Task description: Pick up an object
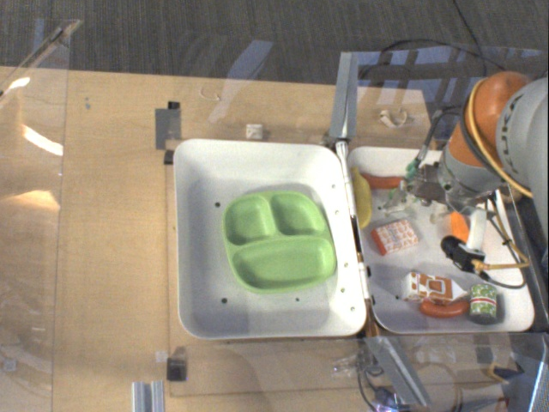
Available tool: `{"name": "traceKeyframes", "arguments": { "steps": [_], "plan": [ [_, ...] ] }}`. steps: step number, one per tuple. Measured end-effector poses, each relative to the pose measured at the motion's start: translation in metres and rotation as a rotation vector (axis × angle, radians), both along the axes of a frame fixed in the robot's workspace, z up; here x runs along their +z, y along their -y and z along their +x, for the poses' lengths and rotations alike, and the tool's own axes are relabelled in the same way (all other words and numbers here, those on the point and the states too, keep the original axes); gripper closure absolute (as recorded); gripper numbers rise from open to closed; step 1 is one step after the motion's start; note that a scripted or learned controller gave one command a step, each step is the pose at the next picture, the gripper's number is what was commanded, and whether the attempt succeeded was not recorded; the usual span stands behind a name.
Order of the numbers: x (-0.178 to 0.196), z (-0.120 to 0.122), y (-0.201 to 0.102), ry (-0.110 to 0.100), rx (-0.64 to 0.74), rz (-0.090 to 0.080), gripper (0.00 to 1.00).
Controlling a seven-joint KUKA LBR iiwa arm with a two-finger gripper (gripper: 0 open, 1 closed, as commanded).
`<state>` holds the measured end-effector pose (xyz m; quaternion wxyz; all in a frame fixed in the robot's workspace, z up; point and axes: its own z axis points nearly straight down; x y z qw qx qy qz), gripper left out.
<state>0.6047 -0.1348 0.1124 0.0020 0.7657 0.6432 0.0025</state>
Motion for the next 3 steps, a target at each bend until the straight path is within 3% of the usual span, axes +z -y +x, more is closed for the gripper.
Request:
{"name": "traceKeyframes", "arguments": {
  "steps": [1,2,3],
  "plan": [
    [-0.02,0.057,-0.019,-0.035,0.077,0.001,0.0],
    [-0.023,0.059,0.014,-0.041,0.086,0.018,0.0],
    [-0.02,0.021,0.013,0.012,0.264,-0.006,0.0]
  ]
}}
